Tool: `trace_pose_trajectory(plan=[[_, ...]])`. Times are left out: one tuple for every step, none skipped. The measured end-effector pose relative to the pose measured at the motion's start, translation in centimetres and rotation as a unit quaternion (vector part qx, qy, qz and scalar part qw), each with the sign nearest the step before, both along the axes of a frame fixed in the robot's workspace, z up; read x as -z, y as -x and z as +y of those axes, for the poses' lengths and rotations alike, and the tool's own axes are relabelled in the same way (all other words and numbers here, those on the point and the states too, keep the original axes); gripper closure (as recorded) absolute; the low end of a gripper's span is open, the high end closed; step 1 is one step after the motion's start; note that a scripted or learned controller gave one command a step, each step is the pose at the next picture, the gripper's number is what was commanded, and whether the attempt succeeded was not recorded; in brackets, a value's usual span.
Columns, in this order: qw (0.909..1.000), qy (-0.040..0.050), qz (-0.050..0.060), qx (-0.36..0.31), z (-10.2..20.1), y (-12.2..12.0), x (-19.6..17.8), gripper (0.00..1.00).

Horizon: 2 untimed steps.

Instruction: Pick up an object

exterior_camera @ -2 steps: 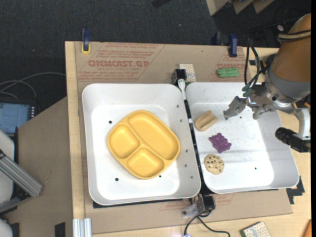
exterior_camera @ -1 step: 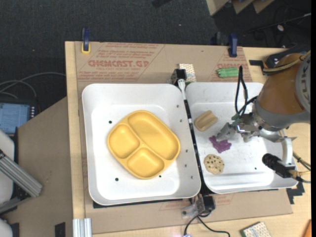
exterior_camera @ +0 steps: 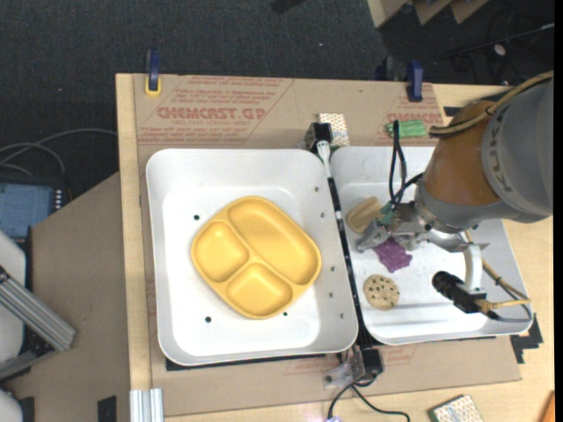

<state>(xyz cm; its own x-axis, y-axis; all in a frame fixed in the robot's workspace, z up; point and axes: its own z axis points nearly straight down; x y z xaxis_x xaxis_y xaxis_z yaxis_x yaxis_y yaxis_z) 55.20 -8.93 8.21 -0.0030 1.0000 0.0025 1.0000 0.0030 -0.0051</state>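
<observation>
My gripper (exterior_camera: 393, 233) is low in the right bin (exterior_camera: 420, 320), near its left-hand side. A purple crumpled object (exterior_camera: 393, 255) lies right beneath and in front of the gripper, partly covered by it. A tan block-like object (exterior_camera: 361, 212) rests just left of the gripper, near the bin's left wall. A round speckled cookie (exterior_camera: 380, 291) lies in front of the purple object. I see nothing lifted off the bin floor.
The left bin (exterior_camera: 167, 236) holds a yellow divided plate (exterior_camera: 255, 255) with three compartments. The grey arm with its orange band (exterior_camera: 462, 170) spans the right bin's back right. Blue clamps (exterior_camera: 153, 70) hold the cardboard at the bench's far edge.
</observation>
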Motion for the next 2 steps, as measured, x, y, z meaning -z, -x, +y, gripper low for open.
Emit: trace_pose_trajectory(plan=[[1.0000,0.0013,-0.004,0.002,-0.2,-0.1,-1.3,1.00],[1.0000,-0.0005,-0.007,-0.003,7.6,1.7,-10.8,1.00]])
